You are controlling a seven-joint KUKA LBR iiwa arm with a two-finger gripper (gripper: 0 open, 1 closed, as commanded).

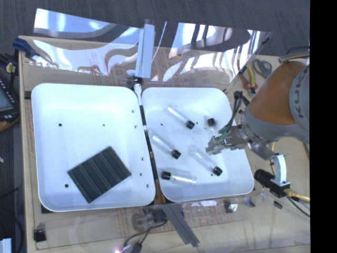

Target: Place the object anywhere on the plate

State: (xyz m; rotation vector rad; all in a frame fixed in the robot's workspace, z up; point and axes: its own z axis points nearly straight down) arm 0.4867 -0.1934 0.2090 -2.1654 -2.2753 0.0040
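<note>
A dark ridged plate (pixel 99 174) lies flat in the left bin (pixel 52 104), near its front. Several clear tubes with black caps lie in the right bin (pixel 239 186): one at the back (pixel 179 116), one near the divider (pixel 164 145), one at the front (pixel 180 178) and one on the right (pixel 205 161). A small black cap (pixel 210 122) sits alone toward the back right. My gripper (pixel 215 144) is over the right bin, just above the upper end of the right-hand tube. Nothing can be seen held in it.
The arm's orange and grey body (pixel 274 109) overhangs the right bin's right rim. Shiny foil panels (pixel 105 36) stand behind both bins. Cables and tools (pixel 258 70) lie on the bench at the back right.
</note>
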